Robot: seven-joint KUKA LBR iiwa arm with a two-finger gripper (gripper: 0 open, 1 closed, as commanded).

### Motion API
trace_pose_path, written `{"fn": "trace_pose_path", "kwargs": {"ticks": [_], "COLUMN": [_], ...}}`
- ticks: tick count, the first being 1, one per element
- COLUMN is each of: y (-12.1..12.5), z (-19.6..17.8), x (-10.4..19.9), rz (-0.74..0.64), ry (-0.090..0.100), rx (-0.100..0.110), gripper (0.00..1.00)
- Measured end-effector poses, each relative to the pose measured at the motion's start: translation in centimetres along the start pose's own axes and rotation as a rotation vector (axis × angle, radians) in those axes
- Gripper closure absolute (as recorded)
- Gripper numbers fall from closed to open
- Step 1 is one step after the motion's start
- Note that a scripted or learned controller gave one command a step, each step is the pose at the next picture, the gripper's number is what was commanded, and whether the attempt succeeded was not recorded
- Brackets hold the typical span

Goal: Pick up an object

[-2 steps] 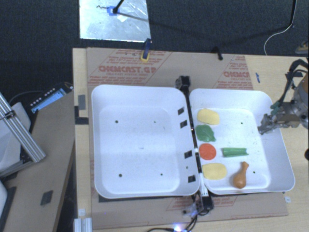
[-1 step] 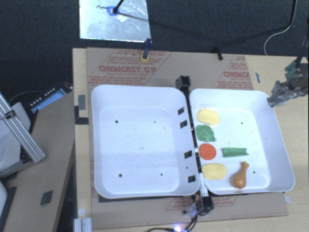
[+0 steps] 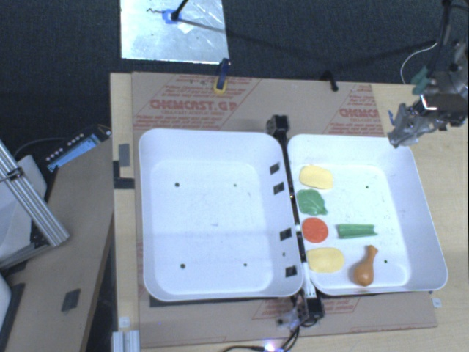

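Two shallow white bins sit side by side on the desk (image 3: 124, 284), resting on a brown cardboard sheet (image 3: 190, 97) printed with red lettering. The left bin (image 3: 209, 211) shows only its bare white floor with a few small dark dots. The right bin (image 3: 399, 196) holds six small toy foods, all gathered in its left half.

Closest to the divider between the bins, from far to near, lie a pale yellow piece (image 3: 316, 176), a green leafy piece (image 3: 311, 201), a round red-orange piece (image 3: 315, 229) and a second yellow piece (image 3: 325, 259). These four form a loose column, each just beside the next. To the right of the red-orange piece lies a green bean-shaped piece (image 3: 356, 230), set crosswise. Near it, toward the front edge of the bin, lies a brown drumstick (image 3: 365, 267), tilted with its thin end pointing away from the camera.

The arm comes in from the upper right. Its pincer (image 3: 404, 132) hangs over the far right corner of the right bin, well apart from all the toy foods. Nothing is seen between its fingers, and whether they stand wide or narrow cannot be told at this size.

A yellow and blue clip (image 3: 220, 77) sits at the far edge of the cardboard, and a shiny metal plate (image 3: 173, 20) lies beyond it on the dark floor.
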State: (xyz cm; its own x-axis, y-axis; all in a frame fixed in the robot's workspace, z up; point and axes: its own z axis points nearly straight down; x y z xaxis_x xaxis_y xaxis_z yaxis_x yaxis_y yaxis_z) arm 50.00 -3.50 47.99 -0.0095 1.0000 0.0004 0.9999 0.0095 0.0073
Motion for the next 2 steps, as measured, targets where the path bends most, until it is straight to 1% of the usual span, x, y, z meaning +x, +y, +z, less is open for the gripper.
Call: {"fn": "trace_pose_path", "kwargs": {"ticks": [1,2], "y": [0.6,2.5], "z": [-3.9,-5.6], "x": [5.0,8.2], "rz": [0.0,0.002], "ry": [0.001,0.001], "rx": [0.001,0.002], "gripper": [1.0,1.0]}}
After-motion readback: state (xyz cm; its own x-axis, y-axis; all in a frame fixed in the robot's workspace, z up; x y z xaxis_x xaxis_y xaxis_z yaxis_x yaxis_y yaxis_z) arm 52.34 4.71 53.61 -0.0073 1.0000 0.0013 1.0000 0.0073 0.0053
